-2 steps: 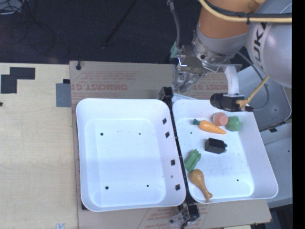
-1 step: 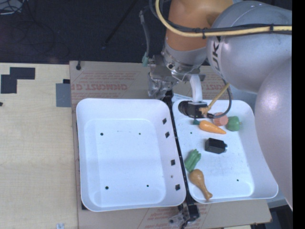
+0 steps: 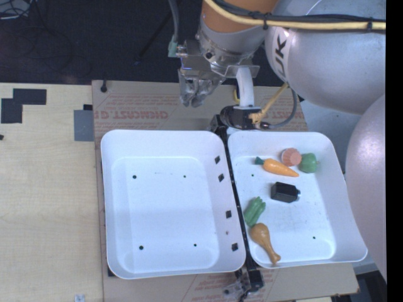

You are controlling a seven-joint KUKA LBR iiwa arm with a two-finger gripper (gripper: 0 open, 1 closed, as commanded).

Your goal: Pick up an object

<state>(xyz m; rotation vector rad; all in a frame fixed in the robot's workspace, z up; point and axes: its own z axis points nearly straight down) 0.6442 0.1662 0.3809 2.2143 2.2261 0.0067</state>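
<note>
The gripper (image 3: 196, 96) is hanging high above the far edge of the bench, over the cardboard sheet (image 3: 151, 106) beyond the left bin (image 3: 113, 200), with nothing caught in it; whether it is parted or closed cannot be told from this slant. Above it the orange band (image 3: 236, 14) and the grey arm (image 3: 327, 49) are crowding the far right of the scene.

Everything worth picking is lying in the right bin (image 3: 340, 244). Toward its far side a carrot (image 3: 280, 167) is lying just beside a pink round piece (image 3: 290, 155) and a green piece (image 3: 308, 162), the three nearly touching. A black block (image 3: 284, 192) is sitting alone near the middle. Nearer, by the dividing wall, a green pod-like piece (image 3: 254, 211) is lying just above a tan drumstick (image 3: 264, 241).

To do this step well, the arm is probably best travelling right and toward the near side, then descending straight down. The black block looks the safest target, since it is standing apart from its neighbours and offers flat sides. The far cluster is risking a double catch, and the pod is lying close enough to the wall that a finger might strike the rim.
</note>
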